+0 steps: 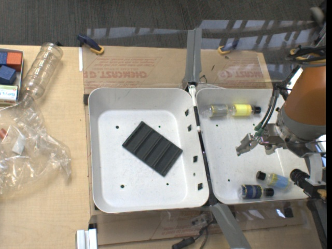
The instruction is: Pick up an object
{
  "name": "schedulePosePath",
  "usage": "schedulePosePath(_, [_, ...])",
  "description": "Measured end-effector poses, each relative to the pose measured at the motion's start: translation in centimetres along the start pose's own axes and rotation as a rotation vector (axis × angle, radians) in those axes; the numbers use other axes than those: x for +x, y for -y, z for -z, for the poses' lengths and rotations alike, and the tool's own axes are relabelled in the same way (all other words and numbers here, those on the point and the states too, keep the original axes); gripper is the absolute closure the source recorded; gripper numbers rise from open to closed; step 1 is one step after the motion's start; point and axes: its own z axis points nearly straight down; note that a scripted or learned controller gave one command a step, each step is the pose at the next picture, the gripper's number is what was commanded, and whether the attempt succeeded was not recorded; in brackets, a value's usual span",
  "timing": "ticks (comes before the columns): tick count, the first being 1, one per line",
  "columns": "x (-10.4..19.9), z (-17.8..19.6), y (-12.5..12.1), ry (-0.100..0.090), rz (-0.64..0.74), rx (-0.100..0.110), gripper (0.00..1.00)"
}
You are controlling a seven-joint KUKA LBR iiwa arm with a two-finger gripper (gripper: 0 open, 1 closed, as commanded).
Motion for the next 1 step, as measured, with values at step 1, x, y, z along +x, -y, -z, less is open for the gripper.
schedulePosePath(1, [-8.70,18.58,0.86,0.002,0.223,-0.004,0.00])
